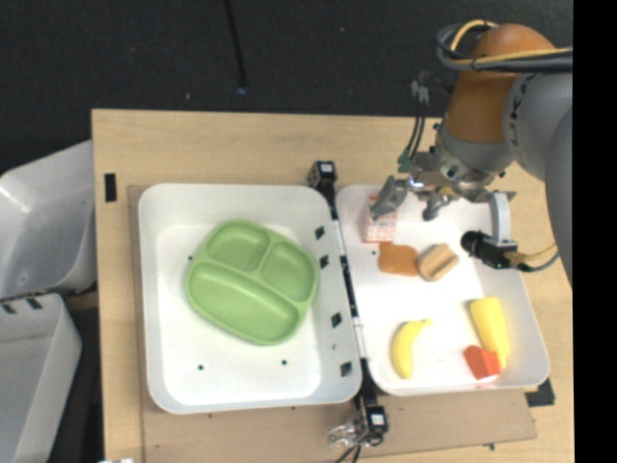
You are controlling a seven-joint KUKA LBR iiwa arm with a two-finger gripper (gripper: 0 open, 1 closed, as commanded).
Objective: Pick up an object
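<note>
Grey two-finger end effector (413, 201) hangs with fingers spread and grasping nothing, just above the pink-and-white block (381, 226) at the far-left corner of the right white bin (525, 302). Beside that block lie an orange-brown wedge (397, 259) and a tan roll (437, 261); farther toward the near rim lie a yellow plastic banana (409, 346) and a yellow-and-red piece (489, 336).

My fingers (390, 199) hang spread over the far end of the right bin (516, 302). One finger sits right over a pink-and-white block (380, 226). Just nearer than that lie an orange-brown piece (397, 259) and a tan roll (437, 261). Farther off lie a banana (408, 346) and a yellow corn cob (489, 327). Well away, in the left bin (154, 287), lies a green divided plate (252, 280).
</note>
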